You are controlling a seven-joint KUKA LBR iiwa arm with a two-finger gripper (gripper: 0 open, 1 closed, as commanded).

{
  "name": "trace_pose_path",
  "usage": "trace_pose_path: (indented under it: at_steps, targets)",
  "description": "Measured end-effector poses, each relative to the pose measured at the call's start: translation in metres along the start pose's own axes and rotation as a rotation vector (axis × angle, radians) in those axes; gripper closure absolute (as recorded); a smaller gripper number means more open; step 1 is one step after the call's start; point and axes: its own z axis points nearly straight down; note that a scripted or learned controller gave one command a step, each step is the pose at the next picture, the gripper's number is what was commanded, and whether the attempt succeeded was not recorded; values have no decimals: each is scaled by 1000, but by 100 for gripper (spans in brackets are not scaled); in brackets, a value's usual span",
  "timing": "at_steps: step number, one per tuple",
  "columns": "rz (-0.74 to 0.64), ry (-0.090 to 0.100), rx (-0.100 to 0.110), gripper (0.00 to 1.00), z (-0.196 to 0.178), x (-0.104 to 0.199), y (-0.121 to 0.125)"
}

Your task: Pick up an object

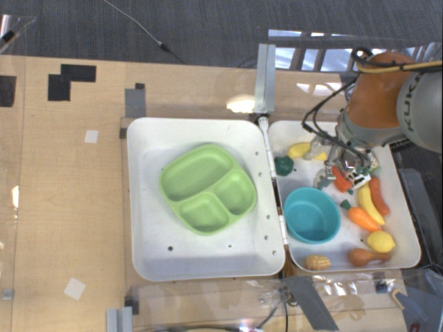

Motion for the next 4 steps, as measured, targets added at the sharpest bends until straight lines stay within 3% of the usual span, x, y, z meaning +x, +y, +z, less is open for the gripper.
trace_pose_path:
  at_steps: [1, 2, 3, 4]
  targets:
    - [-191, -10, 1, 0, -1, 78, -72]
    - [-199, -28, 4, 100, -15, 72, -69]
    - [-199, -27, 4, 0, -14, 72, -69]
    - [-170, -13, 0, 0, -1, 76, -39]
